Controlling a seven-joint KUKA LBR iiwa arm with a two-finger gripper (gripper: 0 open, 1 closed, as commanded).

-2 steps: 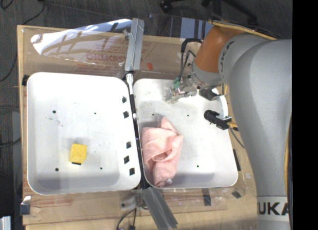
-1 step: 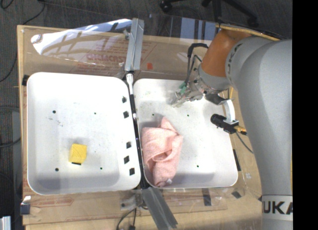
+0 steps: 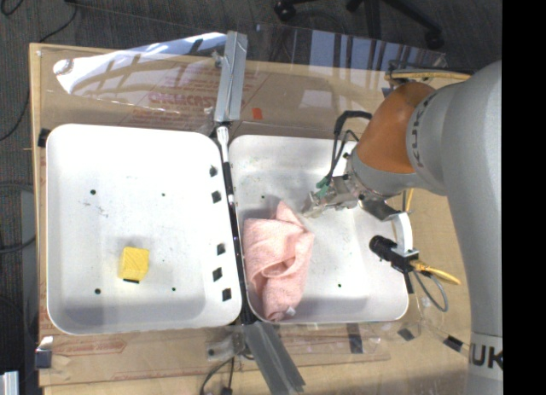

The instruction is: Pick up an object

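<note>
A grey KUKA arm (image 3: 461, 129) with an orange band (image 3: 388, 133) above its wrist is seen reaching in from the right over two shallow white bins set side by side on a wooden bench (image 3: 341, 86). The gripper (image 3: 317, 201) is lowered into the right bin (image 3: 358, 299), its tip just beside the upper right corner of a crumpled pink cloth (image 3: 277, 257). Whether cloth and gripper are touching cannot be told from this angle, and nothing is seen held. Whether the gripper is open or closed cannot be made out either.

The pink cloth is heaped against the left wall of the right bin, stretching toward its near edge. A small yellow block (image 3: 134, 264) is seen lying alone in the left bin (image 3: 85, 146), toward its near left part and well apart from the arm. A metal divider (image 3: 229, 78) is seen running between the two bins at the far side, with a sheet of clear plastic (image 3: 136, 65) lying on the bench beyond the left bin.
</note>
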